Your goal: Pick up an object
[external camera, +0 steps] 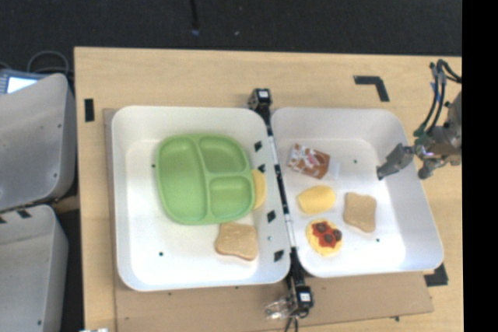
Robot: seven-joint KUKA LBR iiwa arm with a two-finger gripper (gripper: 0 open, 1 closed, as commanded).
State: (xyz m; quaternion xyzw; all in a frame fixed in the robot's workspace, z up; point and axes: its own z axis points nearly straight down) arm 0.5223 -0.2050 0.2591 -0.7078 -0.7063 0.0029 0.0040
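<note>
The right bin (405,245) holds a reddish wrapped snack (308,160), a yellow lump (317,199), a tan bread slice (360,211) and a small yellow piece with red topping (325,237). In the left bin (132,260) lie a green divided plate (206,179), a yellow piece (259,188) half hidden at the plate's right edge and another bread slice (236,242). My gripper (411,162) hangs at the right bin's right rim, well right of the food, fingers spread open and nothing between them.
A black clip (259,98) sits at the top of the divider between the bins, and another clip (299,295) at its bottom. Black corner marks (372,85) lie on the wooden bench. Grey equipment (31,144) stands at the far left.
</note>
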